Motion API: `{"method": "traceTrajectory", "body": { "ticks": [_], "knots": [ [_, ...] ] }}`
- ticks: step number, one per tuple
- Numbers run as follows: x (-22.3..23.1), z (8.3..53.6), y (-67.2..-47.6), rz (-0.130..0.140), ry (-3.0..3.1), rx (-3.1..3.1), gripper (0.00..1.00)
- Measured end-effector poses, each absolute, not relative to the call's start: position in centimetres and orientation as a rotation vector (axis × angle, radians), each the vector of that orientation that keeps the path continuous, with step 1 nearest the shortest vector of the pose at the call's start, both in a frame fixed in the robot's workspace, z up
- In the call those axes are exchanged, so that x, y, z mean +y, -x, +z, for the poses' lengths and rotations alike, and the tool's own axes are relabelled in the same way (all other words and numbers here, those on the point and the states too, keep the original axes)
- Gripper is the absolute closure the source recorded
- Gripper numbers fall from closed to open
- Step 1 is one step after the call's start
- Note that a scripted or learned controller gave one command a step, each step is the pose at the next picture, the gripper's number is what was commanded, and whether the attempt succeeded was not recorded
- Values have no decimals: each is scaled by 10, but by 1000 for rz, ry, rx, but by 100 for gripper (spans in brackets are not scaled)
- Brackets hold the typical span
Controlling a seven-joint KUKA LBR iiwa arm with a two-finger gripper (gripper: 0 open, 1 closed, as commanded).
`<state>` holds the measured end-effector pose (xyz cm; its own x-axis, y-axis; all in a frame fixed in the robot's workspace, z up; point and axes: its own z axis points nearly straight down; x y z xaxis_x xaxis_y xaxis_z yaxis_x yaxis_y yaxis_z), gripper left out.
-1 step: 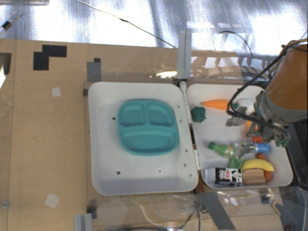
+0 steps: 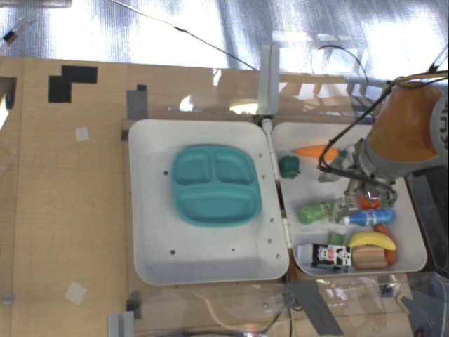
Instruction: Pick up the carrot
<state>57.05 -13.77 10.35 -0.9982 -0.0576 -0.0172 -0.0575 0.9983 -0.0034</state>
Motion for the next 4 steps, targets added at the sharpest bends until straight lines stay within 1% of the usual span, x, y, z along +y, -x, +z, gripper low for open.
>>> {"method": "traceTrajectory", "body": {
  "ticks": [1, 2, 3, 4],
  "knots": [
    [-207, 88, -623, -5, 120, 3127, 0],
    [-205, 103, -627, -9, 130, 3114, 100],
    [-205, 102, -627, -9, 131, 3115, 0],
    [-206, 88, -643, -3, 122, 3135, 0]
  ]
}}
